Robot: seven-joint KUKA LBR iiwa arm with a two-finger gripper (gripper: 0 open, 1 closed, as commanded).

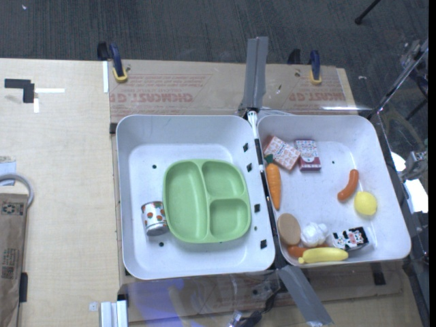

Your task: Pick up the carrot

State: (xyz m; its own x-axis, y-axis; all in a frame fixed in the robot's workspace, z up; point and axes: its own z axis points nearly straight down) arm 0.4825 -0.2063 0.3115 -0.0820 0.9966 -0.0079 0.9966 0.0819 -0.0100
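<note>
Gripper: whether it was open or shut, and whether it had hold of anything, could not be told
Carrot (273, 184): lay flat in the right bin (320, 119), along that bin's left wall, green top towards the far end, orange tip towards the near end; nothing gripped it
Patterned carton (282, 153): red and white, just beside the carrot's leafy end, on its right
Second carton (308, 154): red and white, touching or almost touching the first, further right
Brown oval piece (289, 228): just past the carrot's tip, nearer the front wall
White lumpy item (314, 234): right beside the brown oval; what it was could not be made out
Banana (323, 255): yellow, lying along the front wall of the right bin, below the white item
Small orange item (294, 251): at the banana's left end, partly hidden, too little visible to name
Black and white carton (351, 238): near the banana's right end
Sausage (348, 184): orange-red, tilted, well apart from the carrot on the bin's right side
Lemon (366, 204): yellow, just beside the sausage's lower end
Left bin (177, 119): stood side by side with the right bin, their inner walls meeting
Green plate (206, 200): three compartments, in the middle of the left bin
Spotted can (154, 218): white with red spots, on its side, touching the plate's left edge
Cardboard sheet (163, 90): red lettering, lay under the far edges of both bins
Clamps (117, 67): blue and yellow, one at each far corner of the cardboard
Paper bag (12, 244): brown, at the bench's left edge
</note>
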